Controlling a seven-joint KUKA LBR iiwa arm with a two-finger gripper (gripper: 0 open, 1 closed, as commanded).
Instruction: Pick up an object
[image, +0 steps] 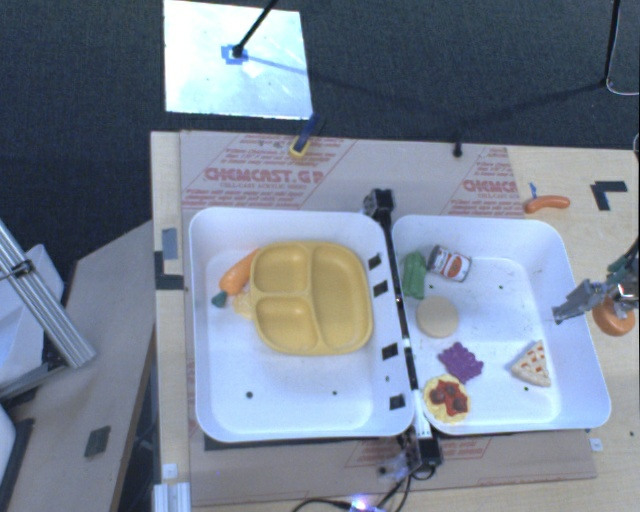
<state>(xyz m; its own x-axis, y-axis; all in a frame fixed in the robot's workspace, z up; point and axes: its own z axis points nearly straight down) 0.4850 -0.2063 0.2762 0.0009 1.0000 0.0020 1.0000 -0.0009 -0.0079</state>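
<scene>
White plastic makes up the two bins; the right bin (575, 300) holds the candidates, among them a triangular pizza-slice toy (532, 364) near its right wall. The grey gripper (580, 303) hovers over that wall, carrying nothing, its jaw state impossible to tell. Judging by this, the approach is only starting: next it must move left over a toy and descend.

A robotics lab: the bench (400, 160) is a plywood board with printed protective film, standing on dark carpet. On it sit two white bins (300, 410) of toy food; left of the bench stands aluminium framing (40, 310).
</scene>
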